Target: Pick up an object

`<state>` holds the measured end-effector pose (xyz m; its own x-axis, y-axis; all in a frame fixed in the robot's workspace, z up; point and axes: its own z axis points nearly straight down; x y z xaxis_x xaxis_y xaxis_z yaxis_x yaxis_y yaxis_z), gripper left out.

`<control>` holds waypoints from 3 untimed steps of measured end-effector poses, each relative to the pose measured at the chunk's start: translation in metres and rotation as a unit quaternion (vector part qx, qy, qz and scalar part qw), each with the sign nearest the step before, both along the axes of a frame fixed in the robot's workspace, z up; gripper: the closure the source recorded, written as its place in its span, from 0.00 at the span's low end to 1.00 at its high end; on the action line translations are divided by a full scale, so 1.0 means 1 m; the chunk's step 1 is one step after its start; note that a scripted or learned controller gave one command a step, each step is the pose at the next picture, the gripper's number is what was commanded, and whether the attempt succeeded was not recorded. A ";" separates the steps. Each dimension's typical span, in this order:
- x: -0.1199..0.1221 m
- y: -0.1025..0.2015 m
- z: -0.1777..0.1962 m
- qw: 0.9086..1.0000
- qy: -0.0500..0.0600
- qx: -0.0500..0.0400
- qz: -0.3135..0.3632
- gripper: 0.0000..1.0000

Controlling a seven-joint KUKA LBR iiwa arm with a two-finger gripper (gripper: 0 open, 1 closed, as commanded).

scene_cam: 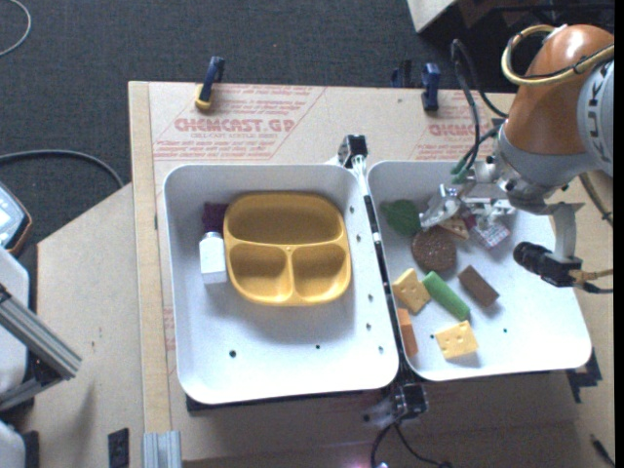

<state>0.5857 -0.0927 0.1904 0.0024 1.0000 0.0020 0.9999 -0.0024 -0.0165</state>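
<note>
The right bin (546, 344) holds several toy food pieces: a dark green leaf (401, 215), a round brown patty (434, 251), two yellow cheese wedges (411, 291) (456, 340), a green pickle (448, 295), a brown block (478, 286), an orange stick (407, 331) and a pinkish checked piece (490, 230). My gripper (445, 213) hangs low over the far part of this bin, just above the patty and beside the leaf. A tan piece (455, 228) lies directly under it. I see nothing held in it.
In the left bin (185, 291) sit a yellow divided tray (287, 247), a small white bottle (213, 257) and a dark purple item (214, 213). A black cylinder on the arm (541, 261) overhangs the right bin. Clamps stand at the board's far edge.
</note>
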 end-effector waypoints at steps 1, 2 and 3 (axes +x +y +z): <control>0.003 0.000 0.008 1.000 -0.007 -0.001 0.001 0.00; 0.005 -0.001 -0.055 1.000 -0.004 0.000 0.001 0.00; 0.006 -0.001 -0.106 1.000 -0.009 -0.001 0.001 0.00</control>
<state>0.5918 -0.0937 0.0844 -0.0005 1.0000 -0.0005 1.0000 0.0005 0.0009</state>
